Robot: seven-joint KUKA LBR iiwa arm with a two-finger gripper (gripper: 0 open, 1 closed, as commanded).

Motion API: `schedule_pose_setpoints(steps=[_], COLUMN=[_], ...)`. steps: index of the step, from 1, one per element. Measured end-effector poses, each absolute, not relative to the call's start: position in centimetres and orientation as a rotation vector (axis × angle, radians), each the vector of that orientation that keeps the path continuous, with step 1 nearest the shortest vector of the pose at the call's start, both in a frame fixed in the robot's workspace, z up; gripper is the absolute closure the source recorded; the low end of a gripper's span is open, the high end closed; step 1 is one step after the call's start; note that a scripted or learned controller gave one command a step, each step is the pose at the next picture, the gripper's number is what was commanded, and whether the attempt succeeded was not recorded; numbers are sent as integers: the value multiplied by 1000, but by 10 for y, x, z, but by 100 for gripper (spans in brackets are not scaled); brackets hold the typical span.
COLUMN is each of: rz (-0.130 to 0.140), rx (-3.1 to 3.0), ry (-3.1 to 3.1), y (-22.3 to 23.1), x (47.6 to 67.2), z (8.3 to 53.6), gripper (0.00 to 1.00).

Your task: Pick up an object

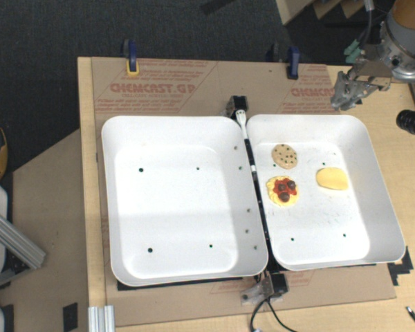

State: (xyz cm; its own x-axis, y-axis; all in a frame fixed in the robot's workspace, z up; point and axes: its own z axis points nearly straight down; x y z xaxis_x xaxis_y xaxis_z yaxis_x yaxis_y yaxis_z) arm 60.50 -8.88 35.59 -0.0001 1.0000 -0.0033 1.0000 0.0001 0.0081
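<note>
I can't tell how my gripper [347, 97] is set; it hangs past the right bin's [373, 241] far rim. I'd descend squarely over the yellow piece [332, 179], right of the cookie [284, 155] and the tart [283, 189].
</note>
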Motion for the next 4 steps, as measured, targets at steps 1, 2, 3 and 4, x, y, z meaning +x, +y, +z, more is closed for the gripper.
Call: schedule_pose_setpoints(steps=[1,2,3,4], rz=[-5,16,-9,0], rx=[2218,2208,2219,2228], ry=[2235,2222,2234,2204], y=[3,55,122,4], x=[589,651,641,644], z=[301,379,299,331], gripper=[100,100,100,100])
